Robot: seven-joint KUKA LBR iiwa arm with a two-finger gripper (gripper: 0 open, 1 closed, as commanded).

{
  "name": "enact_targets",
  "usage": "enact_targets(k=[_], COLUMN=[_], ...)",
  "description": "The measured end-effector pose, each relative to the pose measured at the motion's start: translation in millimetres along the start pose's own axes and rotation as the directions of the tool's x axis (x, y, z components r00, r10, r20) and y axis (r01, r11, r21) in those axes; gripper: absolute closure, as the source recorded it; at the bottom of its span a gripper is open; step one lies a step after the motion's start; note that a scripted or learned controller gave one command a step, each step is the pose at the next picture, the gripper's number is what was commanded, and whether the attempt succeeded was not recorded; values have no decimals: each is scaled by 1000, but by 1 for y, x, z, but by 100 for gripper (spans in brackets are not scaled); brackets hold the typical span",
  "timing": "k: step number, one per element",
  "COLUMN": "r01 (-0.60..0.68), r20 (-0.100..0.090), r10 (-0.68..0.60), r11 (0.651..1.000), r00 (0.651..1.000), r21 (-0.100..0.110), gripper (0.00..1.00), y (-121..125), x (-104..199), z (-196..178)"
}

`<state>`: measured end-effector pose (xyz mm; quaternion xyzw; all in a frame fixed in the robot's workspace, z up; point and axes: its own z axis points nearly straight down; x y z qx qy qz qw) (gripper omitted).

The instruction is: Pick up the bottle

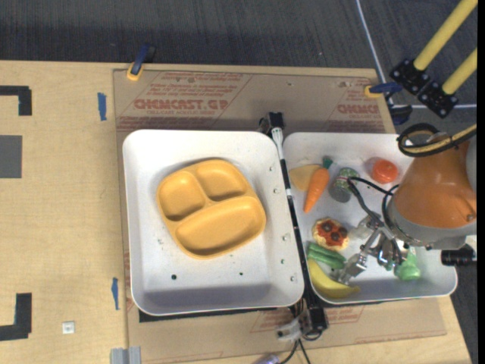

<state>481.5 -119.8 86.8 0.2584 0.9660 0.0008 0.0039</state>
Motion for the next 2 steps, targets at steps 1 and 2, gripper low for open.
enact_targets(k=[1, 2], r01=[801, 800], r20=[-1, 4], r10=[-801, -799], r11=[599, 601], r00=[599, 601], r21=[-2, 0], gripper=[0, 100], y=[-15, -14], x=[-8, -9], z=[-52, -62])
